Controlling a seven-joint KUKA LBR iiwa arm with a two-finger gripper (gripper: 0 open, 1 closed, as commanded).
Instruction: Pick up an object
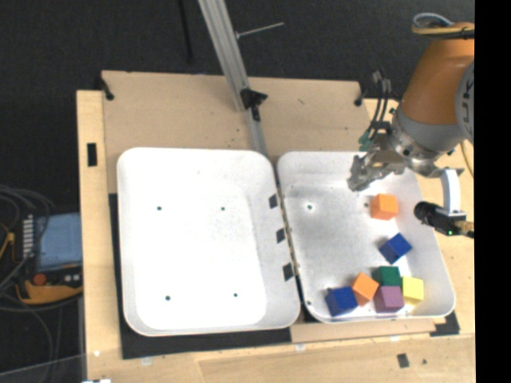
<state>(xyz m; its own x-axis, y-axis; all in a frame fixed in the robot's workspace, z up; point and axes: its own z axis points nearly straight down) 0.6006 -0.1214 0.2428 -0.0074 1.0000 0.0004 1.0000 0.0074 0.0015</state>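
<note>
Right bin (319, 238): an orange cube (384, 206) lies apart near the far right, a blue cube (395, 247) below it. Along the near edge cluster blue (342, 301), orange (366, 287), green (390, 275), purple (389, 298) and yellow (413, 289) cubes, closely packed.

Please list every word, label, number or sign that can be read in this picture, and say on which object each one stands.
None can be read.
The blocks, such as the orange block, show plain faces.
Both bins, such as the left bin, bear only dark dots.
The handheld controller left of the bench is too blurred to read.
</note>
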